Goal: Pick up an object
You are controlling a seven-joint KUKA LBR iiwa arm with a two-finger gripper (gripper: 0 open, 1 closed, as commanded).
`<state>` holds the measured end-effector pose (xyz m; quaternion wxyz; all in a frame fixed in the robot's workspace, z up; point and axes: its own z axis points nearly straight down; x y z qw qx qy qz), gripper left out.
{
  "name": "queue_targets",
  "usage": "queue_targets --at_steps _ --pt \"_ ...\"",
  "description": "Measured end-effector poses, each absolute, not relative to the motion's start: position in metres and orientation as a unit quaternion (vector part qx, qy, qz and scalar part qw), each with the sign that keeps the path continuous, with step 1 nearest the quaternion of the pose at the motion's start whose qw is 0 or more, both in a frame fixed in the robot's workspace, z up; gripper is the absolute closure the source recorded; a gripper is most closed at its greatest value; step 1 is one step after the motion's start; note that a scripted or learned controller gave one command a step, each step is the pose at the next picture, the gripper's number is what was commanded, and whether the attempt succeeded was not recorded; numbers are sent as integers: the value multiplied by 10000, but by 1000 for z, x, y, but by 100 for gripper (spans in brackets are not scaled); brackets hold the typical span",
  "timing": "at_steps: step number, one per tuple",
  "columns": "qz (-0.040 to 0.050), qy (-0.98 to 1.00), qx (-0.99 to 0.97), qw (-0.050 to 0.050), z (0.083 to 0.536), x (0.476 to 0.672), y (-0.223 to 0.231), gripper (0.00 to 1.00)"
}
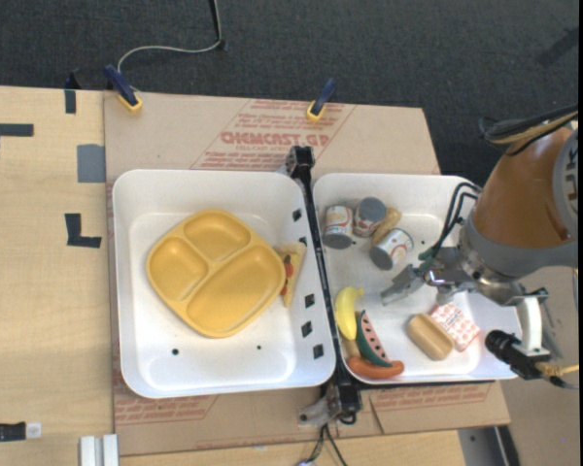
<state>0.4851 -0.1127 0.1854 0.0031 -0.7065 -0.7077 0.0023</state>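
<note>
1. Two white bins sit side by side on the worktop; the left bin (136,260) holds a yellow plate (214,272).
2. Over the right bin (408,184), the arm's pincer (404,284) hangs with fingers apart, gripping nothing.
3. Cans (367,229) lie just beyond it; a banana (346,313), a watermelon slice (371,339) and a bread roll (429,337) lie nearer the front wall.

Wooden bench (39,289), cardboard sheet (262,134), two white bins (136,357)
</note>
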Motion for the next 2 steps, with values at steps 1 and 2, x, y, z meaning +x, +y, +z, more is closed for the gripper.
queue_targets --at_steps 1,2 --pt "7 -7063 -7079 -30 96 485 -122 0" --pt "10 -7069 -7073 -26 103 486 -121 100"
